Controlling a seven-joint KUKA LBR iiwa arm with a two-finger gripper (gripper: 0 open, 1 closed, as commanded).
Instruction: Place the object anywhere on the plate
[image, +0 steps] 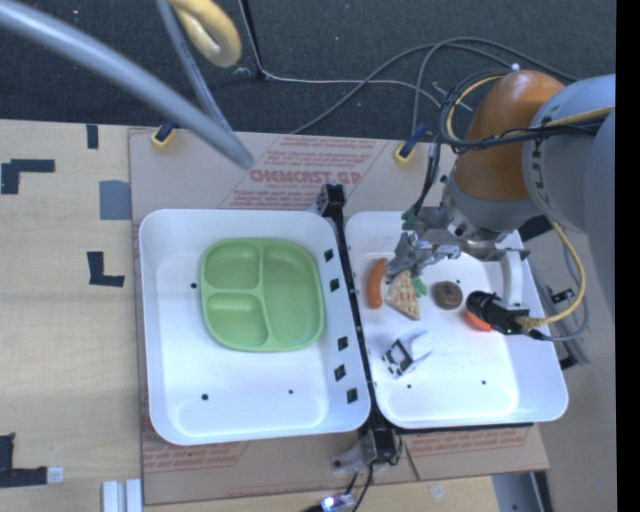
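Note:
A green divided plate (263, 295) lies in the left bin (175, 400). In the right bin (500, 400) lie an orange-red sausage (375, 283), a tan pizza-like wedge (404, 298), a brown round piece (446, 294) and a small grey and black object (405, 353). My gripper (412, 264) hangs low over the right bin's far left part, right above the wedge's top edge and beside the sausage. I see nothing lifted in it.
A small orange item (477, 320) lies in the right bin next to the brown piece. The black divider (345, 300) between the bins runs just left of the sausage. Cables (400, 80) trail across the back of the bench.

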